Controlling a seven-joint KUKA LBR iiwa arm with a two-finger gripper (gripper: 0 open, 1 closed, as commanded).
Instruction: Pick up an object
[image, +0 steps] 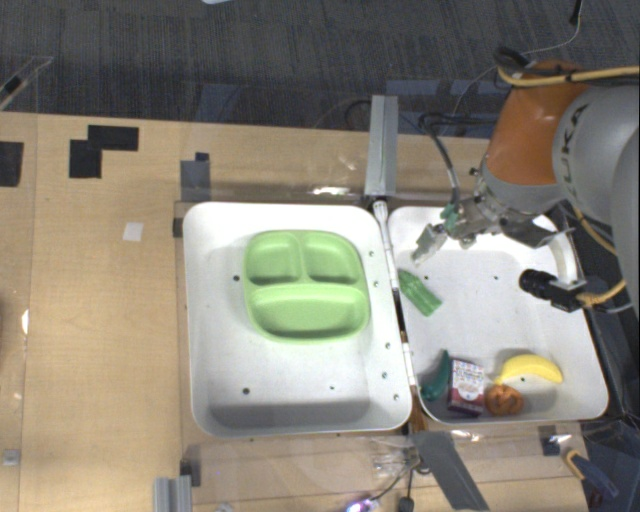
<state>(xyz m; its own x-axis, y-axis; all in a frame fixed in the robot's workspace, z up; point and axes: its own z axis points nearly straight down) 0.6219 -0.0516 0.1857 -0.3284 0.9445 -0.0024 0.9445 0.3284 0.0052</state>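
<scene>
Our claw hangs over the right bin.
Our claw (432, 240), unclear if apart, has the green packet (421, 295) at six o'clock.

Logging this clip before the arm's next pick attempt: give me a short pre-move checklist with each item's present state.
1. Gripper is over the right bin, near its upper left corner: ok.
2. Nothing visibly carried yet: ok.
3. A target is close: the green flat piece lies just below the gripper: ok.
4. Jaws open or shut: cannot tell.
5. Other candidates, the banana, the purple box and the brown piece, are bunched at the bin's lower edge, touching each other: not ok for a clean single pick.
</scene>
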